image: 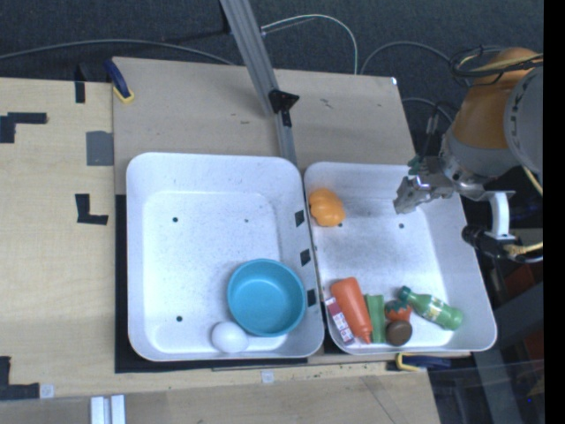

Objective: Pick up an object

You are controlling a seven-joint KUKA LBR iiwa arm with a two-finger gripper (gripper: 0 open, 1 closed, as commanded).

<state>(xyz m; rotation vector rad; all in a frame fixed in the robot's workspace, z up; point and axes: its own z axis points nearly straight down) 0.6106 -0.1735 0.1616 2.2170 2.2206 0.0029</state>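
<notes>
Two shallow white bins sit side by side on a wooden bench, seen from above. The left bin holds a blue bowl near its front edge, with a white ball touching the bowl's front left. The right bin holds an orange fruit near its back left corner and, along the front, an orange bottle, a green bottle and a small brown object. The grey gripper hovers over the right bin's back right area, nothing between its fingers; their spread cannot be made out.
</notes>
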